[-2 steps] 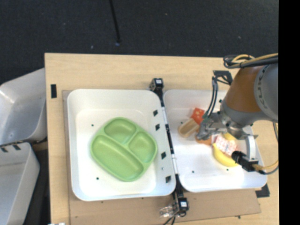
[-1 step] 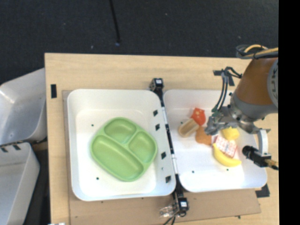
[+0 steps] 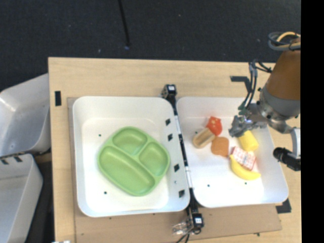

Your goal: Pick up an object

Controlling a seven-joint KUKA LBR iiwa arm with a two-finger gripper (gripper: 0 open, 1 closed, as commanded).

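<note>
Two shallow white bins sit side by side on the pale wooden tabletop (image 3: 101,75). The left bin (image 3: 83,186) holds a single thing: a green divided plate (image 3: 132,160), lying flat near the bin's middle, with three compartments showing.

The right bin (image 3: 217,194) holds a loose cluster of small things toward its right half. A red piece (image 3: 214,125) lies farthest back, and a tan, roll-shaped piece (image 3: 202,137) lies just beside it on the left, slanted. An orange round piece (image 3: 220,146) sits just in front of these two. To the right of it lies a yellow block (image 3: 248,141), and in front of that a banana (image 3: 245,170), curved along the bin's floor. A small red-and-white packet (image 3: 244,158) rests on top of the banana.

The grey arm with its orange band (image 3: 283,80) reaches in over the right bin's right side. The jaws (image 3: 242,126) hang low over the bin, just behind the yellow block and to the right of the red piece. Whether they are released or clenched, I cannot tell; nothing is seen between them.
</note>
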